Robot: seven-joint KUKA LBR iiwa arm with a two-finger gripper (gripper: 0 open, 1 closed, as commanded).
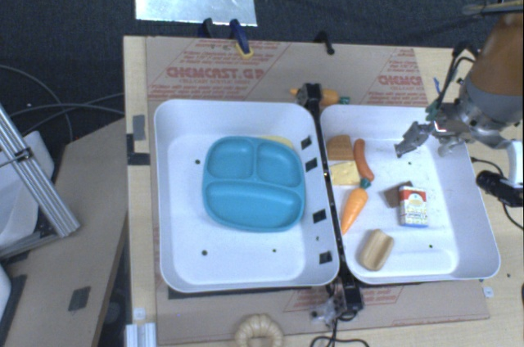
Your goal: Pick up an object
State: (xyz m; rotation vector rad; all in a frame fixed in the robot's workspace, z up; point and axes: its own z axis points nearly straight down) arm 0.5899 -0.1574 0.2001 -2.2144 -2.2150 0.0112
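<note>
Overhead, the claw hangs above the right bin, though whether its grip is spread I cannot tell; beneath lie a sausage, a carrot and a small carton.

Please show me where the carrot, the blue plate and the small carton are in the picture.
carrot (354, 209): camera view, middle of its orange body.
blue plate (214, 205): camera view, the rim at its left edge.
small carton (414, 207): camera view, centre of its top face.
</note>
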